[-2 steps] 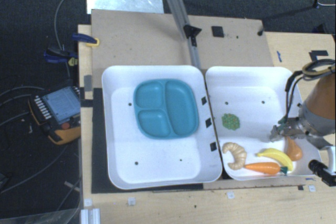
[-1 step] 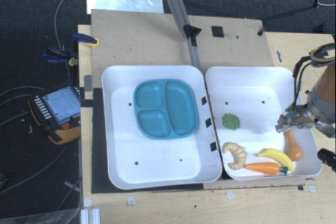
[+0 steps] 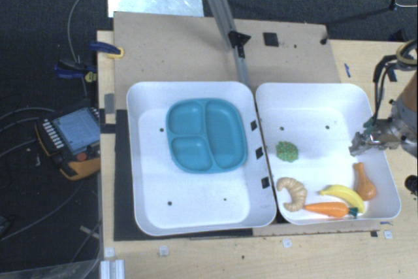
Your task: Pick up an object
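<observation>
The right bin (image 3: 307, 101) holds a green broccoli piece (image 3: 286, 151) near its middle. Along its front lie a tan croissant (image 3: 292, 191), a yellow banana (image 3: 343, 193), an orange carrot (image 3: 326, 209) and an orange-brown drumstick (image 3: 364, 181). My gripper (image 3: 366, 140) hangs at the bin's right wall, just above and behind the drumstick, well to the right of the broccoli. Nothing shows in its grasp.
The left bin (image 3: 150, 160) carries a blue divided plate (image 3: 207, 135). A grey pole (image 3: 219, 3) slants across the back of the bench. Cables, clamps and a handheld pendant (image 3: 72, 140) lie on the floor to the left.
</observation>
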`<action>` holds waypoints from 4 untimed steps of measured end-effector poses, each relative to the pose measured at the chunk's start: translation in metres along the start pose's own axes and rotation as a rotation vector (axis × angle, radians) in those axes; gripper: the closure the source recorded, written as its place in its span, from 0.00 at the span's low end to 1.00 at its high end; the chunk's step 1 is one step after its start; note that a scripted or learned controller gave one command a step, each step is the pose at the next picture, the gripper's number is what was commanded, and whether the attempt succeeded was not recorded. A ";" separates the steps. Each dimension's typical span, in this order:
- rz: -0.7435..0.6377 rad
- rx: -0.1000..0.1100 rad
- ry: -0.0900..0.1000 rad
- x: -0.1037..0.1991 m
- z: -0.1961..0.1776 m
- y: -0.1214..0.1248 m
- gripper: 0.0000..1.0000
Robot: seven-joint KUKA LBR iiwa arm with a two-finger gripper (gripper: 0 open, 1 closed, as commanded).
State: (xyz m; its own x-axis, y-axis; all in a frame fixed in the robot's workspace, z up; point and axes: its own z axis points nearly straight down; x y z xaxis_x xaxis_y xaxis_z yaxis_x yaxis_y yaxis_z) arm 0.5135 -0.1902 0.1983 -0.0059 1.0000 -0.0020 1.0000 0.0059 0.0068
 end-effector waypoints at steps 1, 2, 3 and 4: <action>0.000 0.002 0.000 0.000 -0.029 0.002 1.00; -0.006 0.003 0.004 0.061 -0.036 0.011 1.00; -0.005 0.004 0.004 0.119 -0.026 0.012 1.00; -0.005 0.004 0.004 0.170 -0.028 0.027 1.00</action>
State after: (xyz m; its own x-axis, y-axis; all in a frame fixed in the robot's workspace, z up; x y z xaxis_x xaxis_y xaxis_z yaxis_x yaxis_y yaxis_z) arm 0.5394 -0.0195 0.2261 -0.0113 0.9999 0.0025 0.9999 0.0113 0.0026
